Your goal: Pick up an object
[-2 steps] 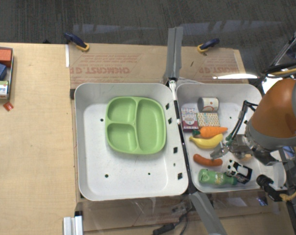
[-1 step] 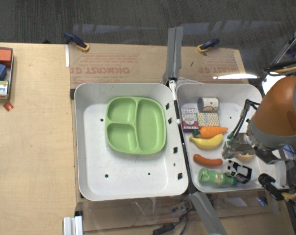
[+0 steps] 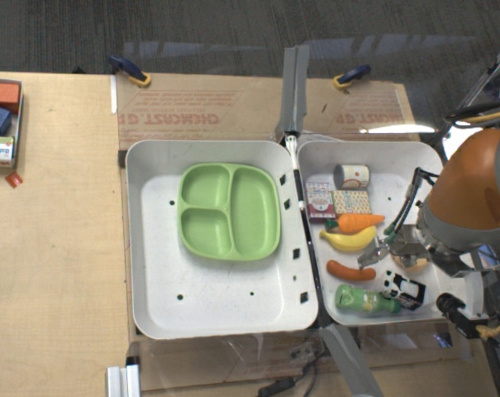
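A pale wooden bench (image 3: 51, 263) fills the left of the overhead camera view, with dark carpet beyond it and a sheet of brown cardboard (image 3: 208, 106) clamped flat behind two shallow white bins that sit side by side. The left bin (image 3: 150, 304) holds a green divided plate (image 3: 230, 212), lying flat near its middle. The right bin (image 3: 316, 304) holds the small things to choose from, crowded together: a little can (image 3: 352, 175) lying on its side at the back, two small boxes (image 3: 318, 198) just in front of it, a toy carrot (image 3: 359, 221) touching a toy banana (image 3: 349, 239), a toy sausage (image 3: 350, 271) just below them, and a green bottle (image 3: 364, 300) lying along the front wall. The grey arm (image 3: 473, 197) with its orange band reaches in from the right, and its gripper (image 3: 375, 253) hangs low over the right bin, just beside the banana's right end and above the sausage. Whether it is spread or shut cannot be told from this angle, and nothing is visibly held. The step in hand looks like the approach before a grasp. The next move probably calls for settling on one item, likely the banana or the sausage, and descending squarely so neighbours are not nudged.
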Robot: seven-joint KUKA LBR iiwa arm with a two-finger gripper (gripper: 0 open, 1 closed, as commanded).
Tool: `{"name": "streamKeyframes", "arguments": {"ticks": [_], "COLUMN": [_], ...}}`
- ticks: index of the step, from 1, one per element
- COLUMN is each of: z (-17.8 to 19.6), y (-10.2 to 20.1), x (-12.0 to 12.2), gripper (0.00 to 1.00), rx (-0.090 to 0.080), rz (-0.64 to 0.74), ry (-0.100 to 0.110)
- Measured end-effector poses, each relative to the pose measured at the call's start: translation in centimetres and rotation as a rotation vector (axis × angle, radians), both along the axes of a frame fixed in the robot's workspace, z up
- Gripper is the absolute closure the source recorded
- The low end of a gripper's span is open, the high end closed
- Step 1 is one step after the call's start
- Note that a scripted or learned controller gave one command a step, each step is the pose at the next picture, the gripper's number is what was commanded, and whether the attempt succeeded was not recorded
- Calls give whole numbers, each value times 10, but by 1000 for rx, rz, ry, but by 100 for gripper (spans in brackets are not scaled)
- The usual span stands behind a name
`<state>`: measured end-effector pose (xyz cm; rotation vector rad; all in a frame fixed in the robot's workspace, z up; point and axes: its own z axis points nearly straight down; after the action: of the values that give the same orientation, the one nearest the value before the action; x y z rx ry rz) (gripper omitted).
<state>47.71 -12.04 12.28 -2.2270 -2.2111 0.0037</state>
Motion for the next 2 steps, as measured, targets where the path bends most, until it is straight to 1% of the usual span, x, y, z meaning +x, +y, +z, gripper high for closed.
{"name": "streamKeyframes", "arguments": {"ticks": [1,2], "z": [-24,-23], "y": [25,26], "x": [4,0], "gripper": [0,100], "rx": [-4,-1], "rz": [2,0], "ry": [-17,-2]}}
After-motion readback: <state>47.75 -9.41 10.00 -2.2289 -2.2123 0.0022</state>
